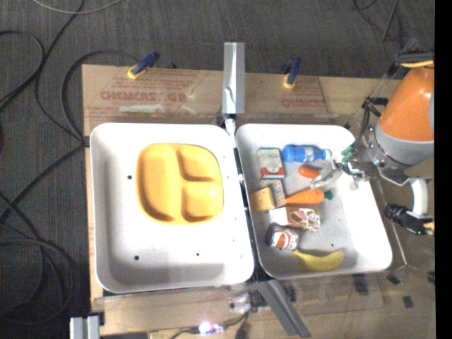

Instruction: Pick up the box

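Camera view: 2 glossy white bins; left bin holds a moulded yellow 3-compartment plastic tray. In the right bin, the small printed cardboard box lies flat, left of my gripper. My jaws are blurred; I cannot tell their width.

Fixed overhead camera, slanted down on both bins.
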`<control>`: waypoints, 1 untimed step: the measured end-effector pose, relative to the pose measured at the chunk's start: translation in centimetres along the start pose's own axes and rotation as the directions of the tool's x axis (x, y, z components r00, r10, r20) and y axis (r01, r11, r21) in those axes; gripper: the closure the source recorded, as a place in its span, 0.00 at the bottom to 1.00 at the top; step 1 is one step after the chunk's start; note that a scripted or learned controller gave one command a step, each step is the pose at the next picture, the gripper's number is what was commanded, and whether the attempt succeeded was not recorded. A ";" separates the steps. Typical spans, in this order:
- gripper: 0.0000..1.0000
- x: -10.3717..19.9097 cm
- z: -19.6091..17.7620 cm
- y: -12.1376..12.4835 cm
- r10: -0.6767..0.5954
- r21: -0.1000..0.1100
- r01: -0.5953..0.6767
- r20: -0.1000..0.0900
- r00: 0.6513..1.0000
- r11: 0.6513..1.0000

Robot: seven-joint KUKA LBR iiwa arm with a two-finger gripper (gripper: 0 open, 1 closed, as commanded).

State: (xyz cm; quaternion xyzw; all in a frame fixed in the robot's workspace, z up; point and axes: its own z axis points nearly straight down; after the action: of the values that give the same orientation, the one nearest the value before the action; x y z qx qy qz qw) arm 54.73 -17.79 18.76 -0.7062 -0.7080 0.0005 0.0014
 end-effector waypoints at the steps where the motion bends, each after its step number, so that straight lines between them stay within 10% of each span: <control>1: 0.00 -1.7 -1.8 3.1 0.233 -0.001 -0.233 0.002 0.972 0.972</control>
State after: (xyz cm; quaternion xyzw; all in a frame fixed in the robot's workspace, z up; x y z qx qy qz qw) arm 57.82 -19.47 20.56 -0.7845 -0.6202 0.0013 0.0002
